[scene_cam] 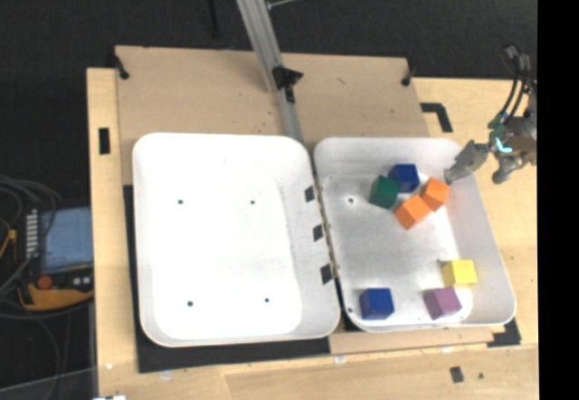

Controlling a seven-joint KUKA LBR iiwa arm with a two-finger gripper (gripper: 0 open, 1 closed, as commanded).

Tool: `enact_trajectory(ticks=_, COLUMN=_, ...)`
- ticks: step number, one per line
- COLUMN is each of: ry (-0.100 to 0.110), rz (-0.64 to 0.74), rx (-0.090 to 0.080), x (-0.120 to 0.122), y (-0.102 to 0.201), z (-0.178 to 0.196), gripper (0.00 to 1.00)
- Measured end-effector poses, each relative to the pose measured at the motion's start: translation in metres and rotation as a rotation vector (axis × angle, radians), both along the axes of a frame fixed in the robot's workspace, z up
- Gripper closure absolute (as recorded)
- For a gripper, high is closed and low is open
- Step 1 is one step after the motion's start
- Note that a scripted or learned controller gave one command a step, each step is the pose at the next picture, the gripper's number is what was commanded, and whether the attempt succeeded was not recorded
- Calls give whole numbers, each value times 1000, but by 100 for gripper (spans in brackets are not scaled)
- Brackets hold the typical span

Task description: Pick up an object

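Observation:
The right bin [479, 235] holds several small blocks. Near its back sit a blue cube [404, 176], a green cube [385, 193] and two orange cubes [423, 204] touching each other. Toward the front lie a yellow cube [460, 272], a purple cube [442, 302] and another blue cube [376, 302]. My gripper [484, 163] hangs at the bin's back right corner, just right of the orange cubes. Its two fingers are spread apart and nothing is between them.
The left bin [226, 235] lies beside the right one, across a hinged divider [321, 226]. A slanted metal pole [258, 27] rises from the bench's back. A box with cables [54, 253] sits off the bench at far left.

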State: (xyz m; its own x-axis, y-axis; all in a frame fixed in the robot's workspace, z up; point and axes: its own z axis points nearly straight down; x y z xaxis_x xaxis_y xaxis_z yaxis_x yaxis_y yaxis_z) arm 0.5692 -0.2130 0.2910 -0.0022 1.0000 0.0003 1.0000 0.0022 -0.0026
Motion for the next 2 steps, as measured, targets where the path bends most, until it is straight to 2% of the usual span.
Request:
enact_trajectory(ticks=1, ry=-4, rz=2, rx=-2, x=1, y=0, z=3, gripper=0)
enact_trajectory(ticks=2, ry=0, rz=-2, rx=-2, x=1, y=2, z=-40, gripper=0)
